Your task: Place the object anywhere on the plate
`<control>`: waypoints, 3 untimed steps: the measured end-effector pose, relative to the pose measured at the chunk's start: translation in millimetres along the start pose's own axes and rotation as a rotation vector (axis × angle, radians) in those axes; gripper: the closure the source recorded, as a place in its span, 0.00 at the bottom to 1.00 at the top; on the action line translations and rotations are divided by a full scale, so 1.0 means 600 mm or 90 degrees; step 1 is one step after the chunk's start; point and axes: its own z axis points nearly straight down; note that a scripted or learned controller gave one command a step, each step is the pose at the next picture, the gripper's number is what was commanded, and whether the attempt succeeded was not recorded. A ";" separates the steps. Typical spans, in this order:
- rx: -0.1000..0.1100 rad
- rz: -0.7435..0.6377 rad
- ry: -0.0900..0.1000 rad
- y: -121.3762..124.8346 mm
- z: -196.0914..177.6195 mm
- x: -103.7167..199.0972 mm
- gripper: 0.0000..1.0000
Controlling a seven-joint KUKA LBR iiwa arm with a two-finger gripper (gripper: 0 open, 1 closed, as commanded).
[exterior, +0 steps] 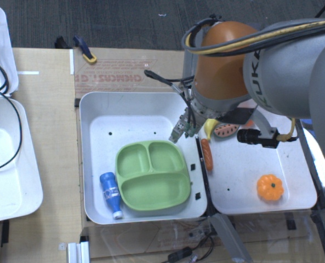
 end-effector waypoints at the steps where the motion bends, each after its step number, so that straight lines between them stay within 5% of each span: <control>1: 0.001 0.154 0.002 0.021 0.010 0.061 1.00; 2: 0.001 0.154 0.002 0.021 0.010 0.061 0.00; 3: 0.002 0.153 0.001 0.020 -0.005 0.059 1.00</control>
